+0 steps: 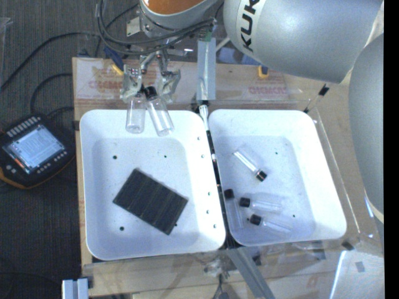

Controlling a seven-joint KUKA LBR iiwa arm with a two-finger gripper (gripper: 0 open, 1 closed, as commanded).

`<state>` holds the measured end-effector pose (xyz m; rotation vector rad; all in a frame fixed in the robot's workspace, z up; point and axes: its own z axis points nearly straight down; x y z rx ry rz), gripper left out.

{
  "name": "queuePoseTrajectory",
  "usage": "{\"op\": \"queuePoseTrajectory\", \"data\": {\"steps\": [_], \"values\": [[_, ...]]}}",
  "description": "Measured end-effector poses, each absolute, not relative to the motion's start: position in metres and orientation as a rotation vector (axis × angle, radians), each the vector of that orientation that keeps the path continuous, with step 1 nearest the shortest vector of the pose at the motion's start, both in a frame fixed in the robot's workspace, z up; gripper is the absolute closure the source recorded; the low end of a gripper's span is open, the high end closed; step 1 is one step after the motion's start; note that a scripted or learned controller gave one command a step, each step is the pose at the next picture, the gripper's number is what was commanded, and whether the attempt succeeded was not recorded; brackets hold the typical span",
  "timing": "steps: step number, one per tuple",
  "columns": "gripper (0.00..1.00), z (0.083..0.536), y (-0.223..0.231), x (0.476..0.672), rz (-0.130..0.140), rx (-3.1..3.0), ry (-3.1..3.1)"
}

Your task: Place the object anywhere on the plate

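Note:
The plate (pixel 150 201) is a dark ridged rectangle lying tilted on the floor of the left bin (pixel 93 167). Three clear vials with black caps lie in the right bin (pixel 312 167): one (pixel 249 165) near the middle, two (pixel 265 202) (pixel 268 223) toward the front. A loose black cap (pixel 229 194) rests by the divider. My gripper (pixel 148 120) hangs over the far rim of the left bin, well behind the plate. It is open, its two clear fingers (pixel 134 114) apart with white bin showing between them. A small black piece sits between their bases.
A teach pendant (pixel 34 149) lies on the floor left of the bench. Cables loop behind the left bin. The arm's big grey body (pixel 293 23) covers the top right. A raised divider (pixel 212 167) separates the bins.

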<state>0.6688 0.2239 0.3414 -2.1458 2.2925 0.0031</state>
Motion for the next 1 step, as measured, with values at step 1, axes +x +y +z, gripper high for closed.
{"op": "queuePoseTrajectory", "data": {"steps": [1], "values": [[1.00,0.3511,0.2251,0.6692,0.010,-2.140,2.292]]}}
